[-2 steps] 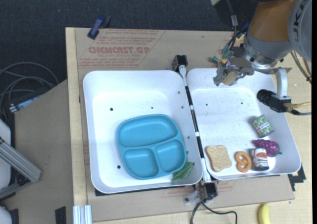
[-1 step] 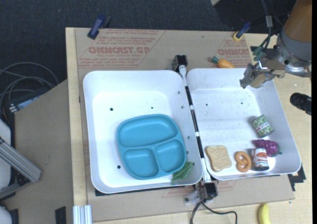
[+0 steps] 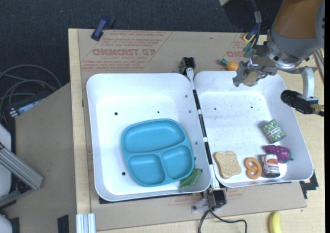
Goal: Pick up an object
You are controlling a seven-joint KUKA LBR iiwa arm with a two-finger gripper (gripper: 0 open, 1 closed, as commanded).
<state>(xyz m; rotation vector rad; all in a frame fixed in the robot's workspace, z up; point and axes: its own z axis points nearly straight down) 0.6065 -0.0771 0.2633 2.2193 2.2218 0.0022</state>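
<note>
Hand (image 3: 246,78), grip state unclear, hovers over smooth white right bin's (image 3: 232,118) rim.

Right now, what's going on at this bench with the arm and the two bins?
The arm reaches in from the right, and its tool hangs over the far edge of the right bin, with nothing visibly in it. Along that bin's near side lie a toast slice, a pretzel, a small can, grapes and a green packet, all untouched. The left bin holds a blue tray with a green leaf at its corner. No pick has happened yet.
</note>
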